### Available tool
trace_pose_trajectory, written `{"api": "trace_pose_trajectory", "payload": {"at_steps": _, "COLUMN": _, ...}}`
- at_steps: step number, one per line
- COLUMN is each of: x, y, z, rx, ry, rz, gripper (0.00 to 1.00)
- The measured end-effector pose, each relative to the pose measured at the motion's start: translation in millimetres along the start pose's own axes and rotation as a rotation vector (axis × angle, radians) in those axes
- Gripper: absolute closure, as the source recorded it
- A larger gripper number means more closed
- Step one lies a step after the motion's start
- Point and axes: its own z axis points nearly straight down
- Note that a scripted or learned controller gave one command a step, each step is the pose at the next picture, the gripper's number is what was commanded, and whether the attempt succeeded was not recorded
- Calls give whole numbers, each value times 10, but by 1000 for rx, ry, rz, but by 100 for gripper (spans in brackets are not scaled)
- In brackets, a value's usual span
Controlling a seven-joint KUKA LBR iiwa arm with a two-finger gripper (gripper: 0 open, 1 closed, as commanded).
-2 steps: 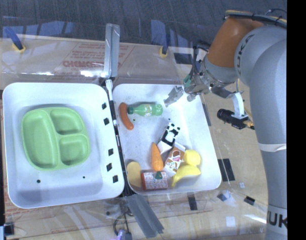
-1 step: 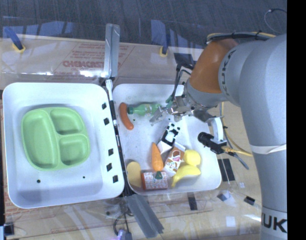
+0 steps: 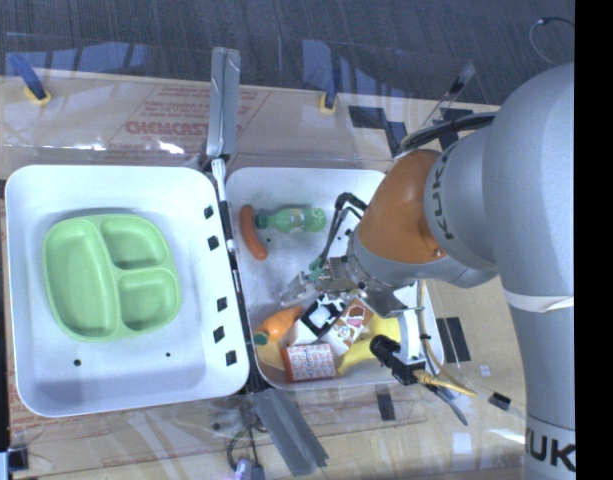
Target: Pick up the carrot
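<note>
The carrot (image 3: 279, 324) is a short orange piece with a green end. It lies in the right bin (image 3: 286, 183) near the front left, beside the divider. My gripper (image 3: 319, 296) is low in that bin, just right of and above the carrot, close to it or touching it. The wrist and orange band hide the gripper's far side. The carrot rests among other items on the bin floor and is not lifted.
A red-orange sausage (image 3: 251, 232) and a green bottle (image 3: 291, 218) lie at the back of the right bin. A red box (image 3: 308, 361) and a yellow banana (image 3: 371, 353) crowd the front. The left bin (image 3: 26, 268) holds a green divided plate (image 3: 111, 273).
</note>
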Motion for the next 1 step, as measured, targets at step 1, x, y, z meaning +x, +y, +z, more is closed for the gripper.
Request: {"api": "trace_pose_trajectory", "payload": {"at_steps": 1, "x": 304, "y": -106, "z": 2, "rx": 0, "ry": 1, "rz": 573, "gripper": 0}}
